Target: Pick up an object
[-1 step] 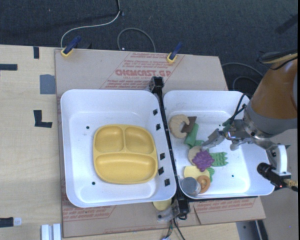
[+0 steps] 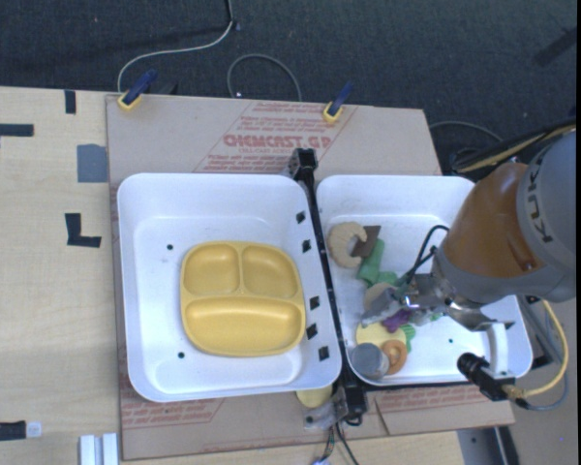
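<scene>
Jaws first: the gripper (image 2: 399,303) is down low in the right bin (image 2: 421,194), right among a cluster of small objects, but whether it is spread or closed I cannot tell, since the grey wrist and the clutter around the tip hide that detail. Nothing can be seen clamped between them, so I would not count anything as picked up.

The candidates all lie in that right bin: a tan round piece (image 2: 346,241) near the divider, a green object (image 2: 376,268) just beside the tip, something purple (image 2: 404,315) touching or nearly touching it, a yellowish item (image 2: 372,334), an orange ring-like piece (image 2: 397,356) and a grey round object (image 2: 368,360) near the front wall. A yellow divided plate (image 2: 241,295) sits alone in the left bin (image 2: 145,194).

My judgement: the reach is made, the arm sits at grasp height, but a secure grip and the lift are not yet shown.
</scene>
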You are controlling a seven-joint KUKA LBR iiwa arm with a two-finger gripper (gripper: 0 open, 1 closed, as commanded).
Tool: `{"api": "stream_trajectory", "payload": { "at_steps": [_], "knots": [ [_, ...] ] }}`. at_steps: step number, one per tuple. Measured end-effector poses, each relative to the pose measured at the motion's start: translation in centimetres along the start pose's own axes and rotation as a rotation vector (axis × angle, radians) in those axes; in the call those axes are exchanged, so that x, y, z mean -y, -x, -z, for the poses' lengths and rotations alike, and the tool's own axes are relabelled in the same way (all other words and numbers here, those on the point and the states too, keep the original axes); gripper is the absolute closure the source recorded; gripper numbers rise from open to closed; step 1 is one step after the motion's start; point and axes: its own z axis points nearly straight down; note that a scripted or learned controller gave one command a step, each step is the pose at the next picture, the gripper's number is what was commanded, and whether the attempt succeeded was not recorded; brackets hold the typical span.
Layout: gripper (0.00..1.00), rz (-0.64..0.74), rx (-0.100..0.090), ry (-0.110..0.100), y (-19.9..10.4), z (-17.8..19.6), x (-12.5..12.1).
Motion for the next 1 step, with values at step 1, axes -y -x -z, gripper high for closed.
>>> {"api": "stream_trajectory", "payload": {
  "at_steps": [1],
  "knots": [
    [0.00,-0.002,0.006,0.011,-0.94,-3.18,-0.85]
  ]
}}
